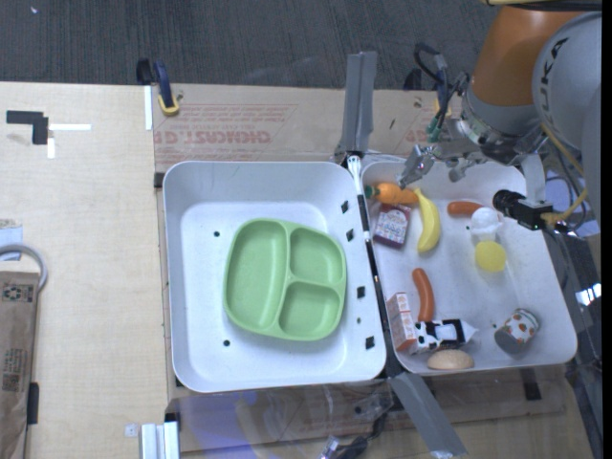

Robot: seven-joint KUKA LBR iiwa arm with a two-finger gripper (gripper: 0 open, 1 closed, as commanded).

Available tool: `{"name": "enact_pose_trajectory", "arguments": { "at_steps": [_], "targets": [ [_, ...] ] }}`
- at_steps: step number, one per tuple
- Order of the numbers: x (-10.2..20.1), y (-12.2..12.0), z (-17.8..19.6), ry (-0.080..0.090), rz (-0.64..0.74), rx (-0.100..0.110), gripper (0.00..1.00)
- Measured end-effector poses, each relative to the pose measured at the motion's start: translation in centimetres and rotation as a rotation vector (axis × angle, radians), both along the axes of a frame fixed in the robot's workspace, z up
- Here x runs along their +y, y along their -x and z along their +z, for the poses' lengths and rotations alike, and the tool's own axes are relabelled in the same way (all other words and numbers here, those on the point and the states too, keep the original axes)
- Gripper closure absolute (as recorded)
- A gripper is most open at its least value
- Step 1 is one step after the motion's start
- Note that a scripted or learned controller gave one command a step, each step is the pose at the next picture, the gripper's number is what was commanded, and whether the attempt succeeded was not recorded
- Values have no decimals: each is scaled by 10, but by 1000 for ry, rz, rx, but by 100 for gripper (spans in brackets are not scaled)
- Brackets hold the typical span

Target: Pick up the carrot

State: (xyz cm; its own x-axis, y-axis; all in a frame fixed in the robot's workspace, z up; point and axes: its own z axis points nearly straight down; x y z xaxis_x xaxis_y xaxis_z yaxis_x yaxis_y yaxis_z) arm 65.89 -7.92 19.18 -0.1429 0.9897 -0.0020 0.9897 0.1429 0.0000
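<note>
While your pincer [417,168] hangs just above the small orange carrot [394,195] in the right white bin's [545,285] far left corner, you cannot tell its spread. A yellow banana [428,224] lies beside the carrot.

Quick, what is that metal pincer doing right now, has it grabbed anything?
Pincer: hanging just above the carrot at the far left corner of the right bin; whether it is open or closed cannot be told, and nothing is visibly held.

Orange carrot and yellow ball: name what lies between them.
In the camera view, the curved yellow banana lies between the orange carrot and the yellow ball, beside the carrot.
</note>
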Motion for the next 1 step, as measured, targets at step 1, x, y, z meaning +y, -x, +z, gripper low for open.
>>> {"name": "enact_pose_trajectory", "arguments": {
  "at_steps": [1],
  "targets": [
    [-24,-2,-94,0,181,-7,0]
  ]
}}
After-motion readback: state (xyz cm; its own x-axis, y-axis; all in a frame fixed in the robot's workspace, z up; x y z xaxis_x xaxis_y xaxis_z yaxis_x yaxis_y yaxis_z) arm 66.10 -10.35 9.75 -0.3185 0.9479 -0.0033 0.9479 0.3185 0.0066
